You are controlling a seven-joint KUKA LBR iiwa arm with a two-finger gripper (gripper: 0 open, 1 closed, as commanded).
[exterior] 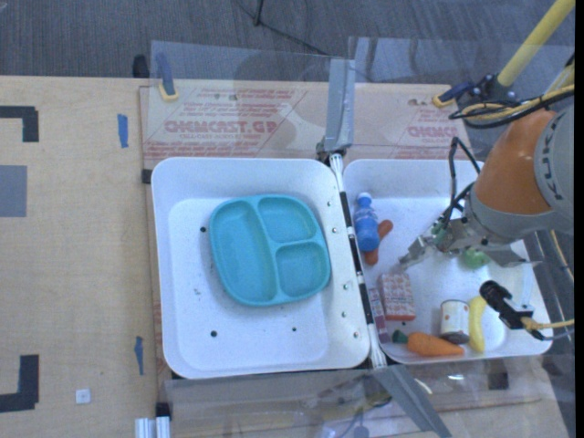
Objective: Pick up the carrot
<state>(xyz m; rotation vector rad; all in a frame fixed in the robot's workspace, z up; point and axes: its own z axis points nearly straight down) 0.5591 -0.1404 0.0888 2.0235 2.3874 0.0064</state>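
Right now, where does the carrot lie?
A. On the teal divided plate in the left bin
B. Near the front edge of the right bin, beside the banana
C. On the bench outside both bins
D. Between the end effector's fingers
B: the carrot lies on the floor of the right bin near its front edge, next to the banana, with the end effector above and apart from it.

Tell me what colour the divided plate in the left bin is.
Turquoise blue all over, the plate shows best in the camera view.
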